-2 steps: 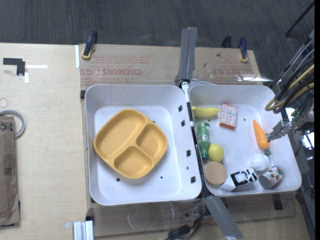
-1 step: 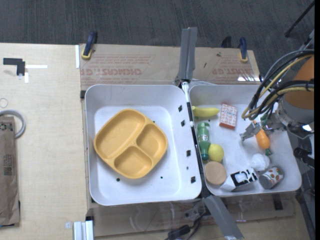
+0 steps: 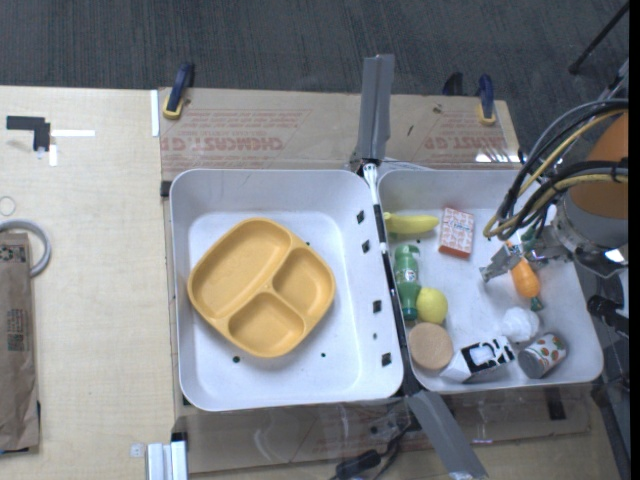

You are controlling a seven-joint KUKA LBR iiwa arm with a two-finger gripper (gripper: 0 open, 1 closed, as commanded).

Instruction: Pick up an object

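The left bin [image 3: 200,298] holds a yellow divided plate [image 3: 261,286]. In the right bin [image 3: 590,353], the gripper [image 3: 510,261] sits at the right side with an orange carrot [image 3: 526,280] clamped between its fingers, the carrot's long axis running near-to-far, slightly tilted.

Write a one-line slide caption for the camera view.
KUKA gripper reaches beside an orange toy in the cluttered right bin; a yellow divided plate fills the left bin.
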